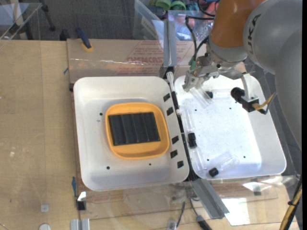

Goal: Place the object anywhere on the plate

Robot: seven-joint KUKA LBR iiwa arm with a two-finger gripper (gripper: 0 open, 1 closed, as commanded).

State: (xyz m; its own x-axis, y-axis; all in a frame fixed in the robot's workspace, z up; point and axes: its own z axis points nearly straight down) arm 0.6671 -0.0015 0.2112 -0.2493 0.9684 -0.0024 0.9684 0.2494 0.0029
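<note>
- Nearest: worktop [33, 128], pale wood grain, flat, matte.
- Near end of right bin [259, 143]: clear piece [224, 161], small and glassy, with a black cap at its near end. Hard to read against the speckled white floor.
- Alongside, left bin [91, 143]: shallow, white, smooth plastic, rounded corners.
- In its middle, plate [115, 147]: orange, rounded square, raised lip, with a dark ribbed panel [133, 128] across the centre. Object not yet on it.
- By the divider, on the right-bin side: small black block [192, 139], hard-looking, square-edged.
- Far-left corner of right bin: second clear piece [200, 99], with a black tip, lying just below the pincer. Taken to be the object on position alone, not certain.
- Handling, as judged: light, stiff, slick plastic. Liable to skid on the smooth floor or squirt out under a squeeze. Best gripped across the narrow width near mid-length, clear of the nearby bin wall.
- Pincer [193, 84]: low over that corner, close to the wall. Open or closed not readable at this slant. Contact with the piece not confirmable.
- Beyond the bins: clear tub [148, 4] of mixed coloured bits.
</note>
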